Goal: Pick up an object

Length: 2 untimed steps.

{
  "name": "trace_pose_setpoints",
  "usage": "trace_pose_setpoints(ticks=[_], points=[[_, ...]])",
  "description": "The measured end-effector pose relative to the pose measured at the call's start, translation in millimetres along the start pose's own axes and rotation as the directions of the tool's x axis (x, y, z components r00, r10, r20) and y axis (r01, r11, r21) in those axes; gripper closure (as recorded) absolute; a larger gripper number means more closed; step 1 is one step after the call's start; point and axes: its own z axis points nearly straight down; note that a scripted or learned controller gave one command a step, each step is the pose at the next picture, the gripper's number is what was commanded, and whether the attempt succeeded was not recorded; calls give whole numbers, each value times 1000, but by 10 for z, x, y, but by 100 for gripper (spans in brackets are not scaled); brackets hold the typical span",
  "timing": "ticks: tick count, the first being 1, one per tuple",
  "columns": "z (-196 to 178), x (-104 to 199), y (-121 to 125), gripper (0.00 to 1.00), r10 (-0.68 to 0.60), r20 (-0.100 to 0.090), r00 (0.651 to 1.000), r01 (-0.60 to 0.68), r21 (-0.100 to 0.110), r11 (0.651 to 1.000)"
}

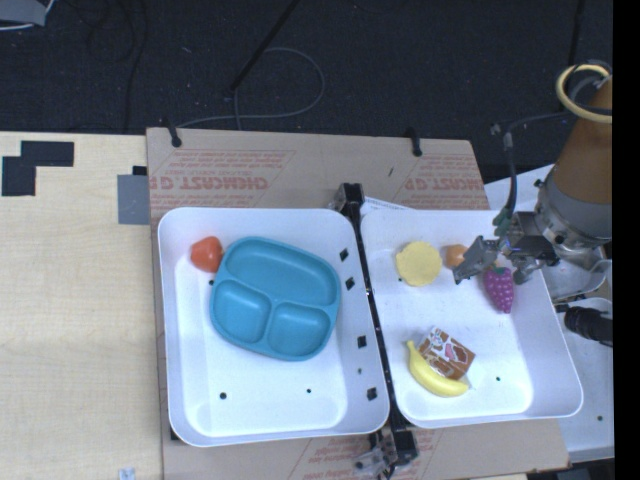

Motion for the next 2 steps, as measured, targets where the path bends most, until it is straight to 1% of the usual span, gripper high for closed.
trace_pose_setpoints(ticks=[1, 2], points=[[-52, -1, 16, 0, -1, 1, 1000, 1, -10, 1000], [552, -47, 77, 0, 0, 1, 1000, 0, -4, 1000]])
